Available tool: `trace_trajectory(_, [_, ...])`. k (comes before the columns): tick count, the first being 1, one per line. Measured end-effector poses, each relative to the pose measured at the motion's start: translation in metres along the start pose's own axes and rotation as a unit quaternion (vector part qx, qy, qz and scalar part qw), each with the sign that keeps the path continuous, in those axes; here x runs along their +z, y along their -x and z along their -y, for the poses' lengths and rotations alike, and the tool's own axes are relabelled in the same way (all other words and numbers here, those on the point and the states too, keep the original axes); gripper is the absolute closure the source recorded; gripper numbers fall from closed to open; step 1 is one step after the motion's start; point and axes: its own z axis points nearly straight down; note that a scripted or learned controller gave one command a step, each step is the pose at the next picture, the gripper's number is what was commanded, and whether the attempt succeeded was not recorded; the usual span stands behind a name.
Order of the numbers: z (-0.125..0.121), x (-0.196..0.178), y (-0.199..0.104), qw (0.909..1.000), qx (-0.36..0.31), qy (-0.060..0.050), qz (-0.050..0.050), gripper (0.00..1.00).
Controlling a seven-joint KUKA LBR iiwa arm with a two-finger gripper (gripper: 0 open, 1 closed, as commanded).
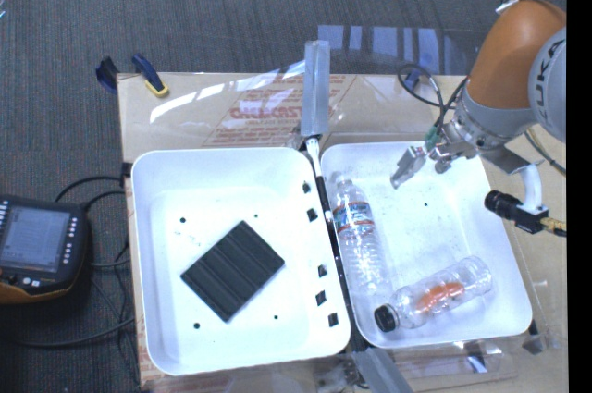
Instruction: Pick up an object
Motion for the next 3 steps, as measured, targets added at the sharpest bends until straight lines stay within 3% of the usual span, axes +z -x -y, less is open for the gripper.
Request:
trace_trajectory(1, [-0.008, 0.004, -0.065, 0.9950, 0.099, -0.002, -0.001, 0.00])
trace_trajectory(2, [0.007, 0.073, -0.041, 0.9931, 0.116, 0.015, 0.002, 0.00])
trace_trajectory(3, [0.031, 0.078, -0.061, 0.9962, 0.081, 0.029, 0.005, 0.00])
